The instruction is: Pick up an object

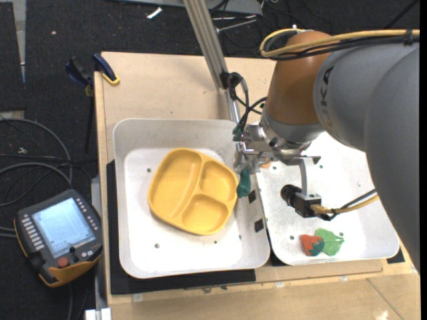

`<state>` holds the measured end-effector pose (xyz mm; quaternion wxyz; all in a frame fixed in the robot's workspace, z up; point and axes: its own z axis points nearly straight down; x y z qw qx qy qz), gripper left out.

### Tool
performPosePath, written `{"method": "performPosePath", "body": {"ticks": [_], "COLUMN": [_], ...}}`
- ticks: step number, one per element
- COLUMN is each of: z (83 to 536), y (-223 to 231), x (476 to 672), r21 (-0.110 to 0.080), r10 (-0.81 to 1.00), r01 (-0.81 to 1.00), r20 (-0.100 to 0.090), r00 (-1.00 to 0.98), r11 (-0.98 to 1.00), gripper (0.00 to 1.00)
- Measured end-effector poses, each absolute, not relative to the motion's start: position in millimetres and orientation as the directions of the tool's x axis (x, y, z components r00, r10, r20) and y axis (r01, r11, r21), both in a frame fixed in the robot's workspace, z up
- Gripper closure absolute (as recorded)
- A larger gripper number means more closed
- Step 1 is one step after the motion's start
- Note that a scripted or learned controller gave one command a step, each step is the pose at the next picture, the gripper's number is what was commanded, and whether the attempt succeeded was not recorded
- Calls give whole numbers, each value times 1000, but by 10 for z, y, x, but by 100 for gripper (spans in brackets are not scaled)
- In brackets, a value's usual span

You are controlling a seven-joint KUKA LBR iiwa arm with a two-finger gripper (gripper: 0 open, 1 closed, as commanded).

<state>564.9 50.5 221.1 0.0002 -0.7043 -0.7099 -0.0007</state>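
Gripper hanging over divider between bins, just beside yellow sectioned plate. Can't tell its state. Red-green toy sits well apart, untouched.

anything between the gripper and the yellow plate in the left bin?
Nothing visible. The gripper hangs right at the yellow plate's right edge, near the wall between the bins; no other object lies between them.

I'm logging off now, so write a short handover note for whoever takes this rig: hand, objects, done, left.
Hand: low over the divide between the two bins, at the yellow plate's right edge; grip state unclear, nothing seen held.
Yellow divided plate: lying in the left bin.
Red and green toy: near the front of the right bin.
Done: no pick confirmed.
Left: grasp and lift an object.
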Motion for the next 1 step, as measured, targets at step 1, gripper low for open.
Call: {"method": "performPosePath", "body": {"ticks": [1], "z": [2152], "y": [970], "x": [5867], "r21": [2], "r10": [1000], "r01": [1000], "r20": [1], "r00": [-8], "r11": [8], "gripper": [100]}}
